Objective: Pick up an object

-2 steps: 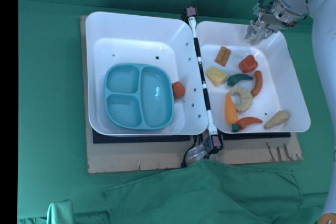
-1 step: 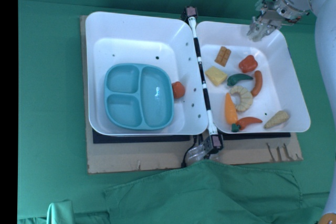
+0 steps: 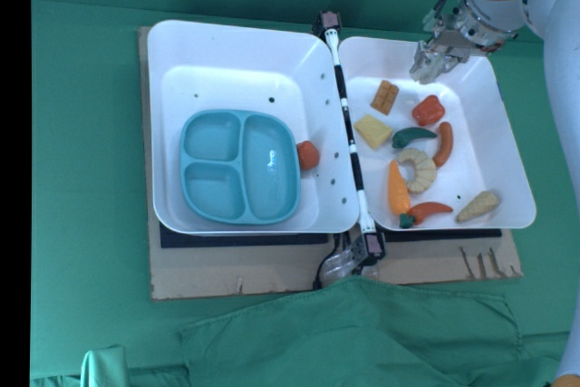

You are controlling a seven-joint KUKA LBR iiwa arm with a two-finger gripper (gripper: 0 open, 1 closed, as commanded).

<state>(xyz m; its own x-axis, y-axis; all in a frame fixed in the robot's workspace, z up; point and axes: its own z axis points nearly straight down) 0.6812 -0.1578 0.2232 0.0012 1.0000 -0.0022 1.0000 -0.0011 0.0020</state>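
Looking down on the bench now, and the gripper point(image 3: 433, 68) hangs over the far part of the right bin point(image 3: 513, 195), its fingertips pointing down with nothing seen between them; whether they are open or shut, I cannot tell. Right beneath and just toward us sits a red pepper point(image 3: 429, 111), the nearest piece to the tool, apart from it. To its left, a brown waffle piece point(image 3: 385, 96), and below that a yellow cheese block point(image 3: 372, 130). A dark green pepper point(image 3: 413, 137) lies in the middle, with a sausage point(image 3: 443, 143) just beside it on the right. Nearer the front: a pale ridged shrimp point(image 3: 419, 169) curled against a carrot point(image 3: 397, 188), a red chili point(image 3: 426, 212) touching the carrot's lower end, and a cream corn cob point(image 3: 478, 206) off to the right. That makes nine toy foods in this bin, one of each. Over in the left bin point(image 3: 172, 41), one teal divided plate point(image 3: 239, 166) with three compartments, and one small orange-red ball point(image 3: 308, 155) touching its right rim. A black-and-white striped bar point(image 3: 350, 127) runs between the bins. Green cloth point(image 3: 362, 331) is bunched at the front. No writing is readable on any item.
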